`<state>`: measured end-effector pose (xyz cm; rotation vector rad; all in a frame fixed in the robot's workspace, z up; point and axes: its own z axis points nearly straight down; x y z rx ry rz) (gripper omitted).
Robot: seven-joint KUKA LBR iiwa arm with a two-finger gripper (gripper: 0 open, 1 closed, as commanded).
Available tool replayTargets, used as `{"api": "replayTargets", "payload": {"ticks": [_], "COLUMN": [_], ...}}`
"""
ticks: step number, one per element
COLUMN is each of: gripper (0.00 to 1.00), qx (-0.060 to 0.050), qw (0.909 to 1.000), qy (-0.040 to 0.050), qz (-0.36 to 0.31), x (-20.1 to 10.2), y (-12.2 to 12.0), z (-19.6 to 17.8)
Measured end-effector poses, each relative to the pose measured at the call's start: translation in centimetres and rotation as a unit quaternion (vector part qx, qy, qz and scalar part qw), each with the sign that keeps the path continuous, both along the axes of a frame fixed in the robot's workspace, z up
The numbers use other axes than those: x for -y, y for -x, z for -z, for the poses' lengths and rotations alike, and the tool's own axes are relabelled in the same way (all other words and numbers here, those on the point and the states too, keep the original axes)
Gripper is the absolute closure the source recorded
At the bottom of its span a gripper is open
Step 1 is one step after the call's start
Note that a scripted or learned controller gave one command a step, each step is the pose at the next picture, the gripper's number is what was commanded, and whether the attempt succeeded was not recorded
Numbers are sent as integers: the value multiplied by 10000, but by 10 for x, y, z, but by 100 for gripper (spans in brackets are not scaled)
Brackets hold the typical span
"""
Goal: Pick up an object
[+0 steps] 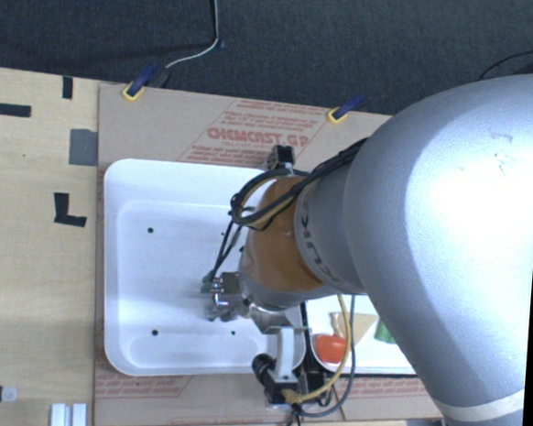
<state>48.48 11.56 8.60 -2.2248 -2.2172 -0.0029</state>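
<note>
One gripper (219,301) hangs low over the floor of the left bin (154,245), toward 4 o'clock from that bin's middle, pointing down and slightly toward 9 o'clock; it is seen from above and behind, so I cannot tell whether it is open or closed, nor whether it has hold of anything; a small green fleck (207,286) shows against its 10 o'clock edge, too small to identify; at 1 o'clock from the gripper the wrist widens into the orange band (275,245), looped with black cable, and from there the grey arm (449,222) swells toward 2 o'clock, its big rounded link covering most of the right bin (379,356); in the visible sliver of that bin, at 4 o'clock from the gripper and well apart from it, lies an orange object (329,348); just beside it at 1 o'clock is a tan piece (356,323) with a pointed corner, and toward 3 o'clock a green piece (384,333) peeks from under the arm; both bins rest on a brown cardboard sheet (254,138) with red print, two blue-and-yellow clamps (139,83) on its 12 o'clock edge; the sheet lies on the pale wooden bench (24,262).
</note>
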Motion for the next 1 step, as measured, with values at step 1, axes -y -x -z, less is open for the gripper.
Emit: {"api": "replayTargets", "payload": {"ticks": [1], "gripper": [100], "qx": [7], "qw": [10000], "qy": [-12], "qz": [-56], "x": [-58], "y": [1], "z": [-61]}}
